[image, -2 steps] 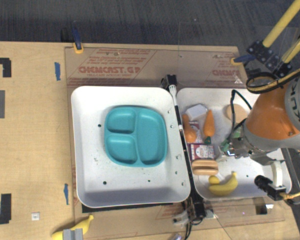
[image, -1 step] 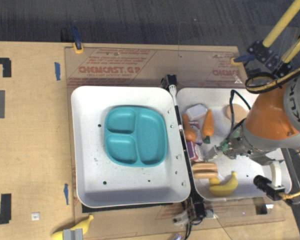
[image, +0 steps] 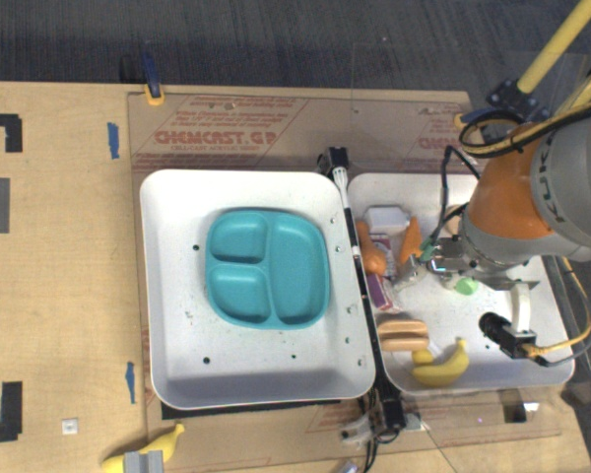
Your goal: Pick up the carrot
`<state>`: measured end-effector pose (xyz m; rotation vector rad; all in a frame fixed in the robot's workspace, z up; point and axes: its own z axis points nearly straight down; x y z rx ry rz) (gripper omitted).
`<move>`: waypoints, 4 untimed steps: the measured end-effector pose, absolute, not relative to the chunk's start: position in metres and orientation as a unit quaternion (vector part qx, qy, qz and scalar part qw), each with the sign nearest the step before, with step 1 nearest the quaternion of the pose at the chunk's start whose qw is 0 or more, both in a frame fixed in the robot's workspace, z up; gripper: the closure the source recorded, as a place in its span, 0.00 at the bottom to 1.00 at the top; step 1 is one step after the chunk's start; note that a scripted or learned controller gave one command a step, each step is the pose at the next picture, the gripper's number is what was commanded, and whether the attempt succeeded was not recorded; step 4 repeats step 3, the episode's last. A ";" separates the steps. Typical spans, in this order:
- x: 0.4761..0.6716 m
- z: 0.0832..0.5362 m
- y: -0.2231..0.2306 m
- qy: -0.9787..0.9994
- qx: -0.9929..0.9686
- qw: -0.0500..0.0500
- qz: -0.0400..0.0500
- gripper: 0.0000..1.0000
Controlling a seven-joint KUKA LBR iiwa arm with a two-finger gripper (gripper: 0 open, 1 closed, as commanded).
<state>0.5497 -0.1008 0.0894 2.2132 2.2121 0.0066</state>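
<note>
On the far left I see bare desk (image: 59,294) with black corner marks and bits of blue tape, and a yellow object (image: 148,449) lying near its front edge. Next comes the left bin (image: 177,353), and inside it sits a teal tray (image: 269,267) with three compartments, nothing in them that I can make out. A black divider (image: 360,264) runs between the two bins. Just past it, in the right bin (image: 547,358), things crowd against the left wall: a white box (image: 385,218) near the back, an orange fruit (image: 374,261) touching a purple packet (image: 378,290), and then the carrot (image: 409,240), which stands at a slant beside the box with its tip pointing back. Nearer the front I see a hot dog (image: 403,336) and a banana (image: 443,364) just beside it. My fingers (image: 426,260) sit low in the right bin, right next to the carrot on its right side; from up here I cannot tell whether they are spread or pressed together, or whether they touch the carrot at all. A small green piece (image: 465,286) shows under the wrist, and the arm (image: 517,205) with its orange band reaches in from the right.
</note>
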 end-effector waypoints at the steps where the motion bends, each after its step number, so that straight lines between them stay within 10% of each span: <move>1: 0.610 0.089 -0.093 0.595 0.804 0.004 0.002 0.00; 2: 0.611 0.101 -0.094 0.595 0.804 0.007 0.001 1.00; 4: 0.616 0.190 -0.062 0.598 0.801 0.003 0.004 1.00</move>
